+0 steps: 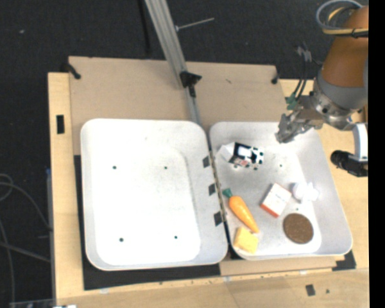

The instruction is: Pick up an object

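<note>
The right bin [327, 172] holds a black-and-white cow toy [246, 156], an orange carrot [242, 212], a yellow block [246, 241], a white box with a red edge [275, 200], a brown disc [298, 228] and a small white crumpled piece [304, 190]. My gripper [287, 131] hangs over the bin's far right corner, up and to the right of the cow toy, its fingers pointing down-left. Nothing shows between the fingers.
The left bin [144, 191] lies beside the right one with only small dark specks on it. A grey metal pole [167, 37] slants from the top down to the gap between the bins. Cables hang at the left bench edge.
</note>
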`<act>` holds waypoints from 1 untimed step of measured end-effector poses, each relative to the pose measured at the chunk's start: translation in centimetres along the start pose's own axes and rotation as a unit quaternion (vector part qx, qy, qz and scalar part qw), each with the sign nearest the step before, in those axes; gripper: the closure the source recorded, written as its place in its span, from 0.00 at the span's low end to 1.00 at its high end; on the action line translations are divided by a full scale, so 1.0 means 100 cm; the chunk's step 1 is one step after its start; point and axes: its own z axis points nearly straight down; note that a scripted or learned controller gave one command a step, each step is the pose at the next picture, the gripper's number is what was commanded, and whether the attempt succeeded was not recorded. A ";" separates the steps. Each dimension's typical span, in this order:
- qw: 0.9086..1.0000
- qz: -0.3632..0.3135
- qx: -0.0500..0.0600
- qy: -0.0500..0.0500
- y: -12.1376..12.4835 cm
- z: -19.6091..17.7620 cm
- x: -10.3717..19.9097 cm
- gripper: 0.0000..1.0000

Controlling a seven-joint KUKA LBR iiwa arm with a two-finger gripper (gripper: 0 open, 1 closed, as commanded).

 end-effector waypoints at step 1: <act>1.000 -0.001 0.004 0.001 -0.002 0.008 0.053 1.00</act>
